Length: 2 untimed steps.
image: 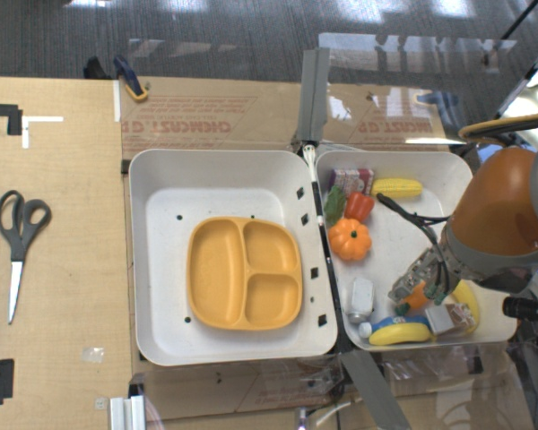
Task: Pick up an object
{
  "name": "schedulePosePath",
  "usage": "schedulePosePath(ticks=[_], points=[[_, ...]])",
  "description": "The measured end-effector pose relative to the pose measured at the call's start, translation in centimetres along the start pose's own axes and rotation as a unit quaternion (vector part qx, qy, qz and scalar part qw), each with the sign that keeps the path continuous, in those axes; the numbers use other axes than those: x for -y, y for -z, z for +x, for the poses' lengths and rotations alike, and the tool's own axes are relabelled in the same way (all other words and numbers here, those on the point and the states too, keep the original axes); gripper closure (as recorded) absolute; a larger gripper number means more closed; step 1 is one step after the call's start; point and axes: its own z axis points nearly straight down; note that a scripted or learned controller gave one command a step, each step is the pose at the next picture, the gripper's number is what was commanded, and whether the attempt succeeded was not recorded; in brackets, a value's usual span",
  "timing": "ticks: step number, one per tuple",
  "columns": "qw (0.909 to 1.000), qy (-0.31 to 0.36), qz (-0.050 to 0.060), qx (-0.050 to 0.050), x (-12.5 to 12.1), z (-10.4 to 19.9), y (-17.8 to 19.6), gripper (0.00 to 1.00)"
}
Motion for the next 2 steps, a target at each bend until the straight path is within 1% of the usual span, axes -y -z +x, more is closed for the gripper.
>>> schedulePosePath(ticks=[1, 2], points=[[0.9978, 0.067, 0.001, -0.001, -8.0, 5.8, 10.7, 1.0], [0.9984, 0.057, 0.001, -0.002, -14.3, 3.1, 17.1, 1.0]])
